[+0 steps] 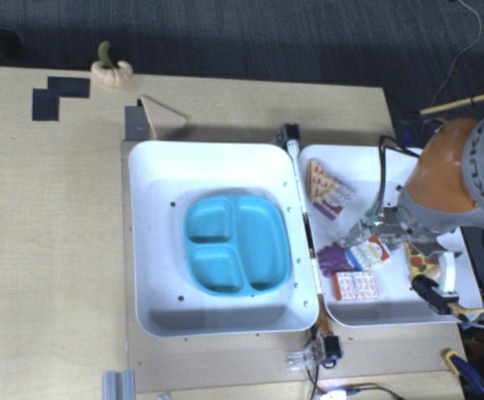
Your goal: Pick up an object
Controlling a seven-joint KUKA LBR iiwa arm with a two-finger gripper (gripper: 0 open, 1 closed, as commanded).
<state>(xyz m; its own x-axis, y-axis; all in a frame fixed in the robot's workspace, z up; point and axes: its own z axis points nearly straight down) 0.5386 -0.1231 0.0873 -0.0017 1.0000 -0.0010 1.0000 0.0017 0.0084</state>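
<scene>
grey arm bends low over my right bin (391, 311), gripper (381, 227) above packets (360, 261); jaw state unclear.

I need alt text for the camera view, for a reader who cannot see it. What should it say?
A grey robot arm with an orange band reaches from the right into the right white bin, its gripper low over small packets and a purple item. The left white bin holds a blue three-compartment tray. Both bins sit on a tan bench.

Pale wooden bench (50, 248) bearing two white bins (154, 248), black tape patches (58, 97), small gourd (111, 72).
</scene>
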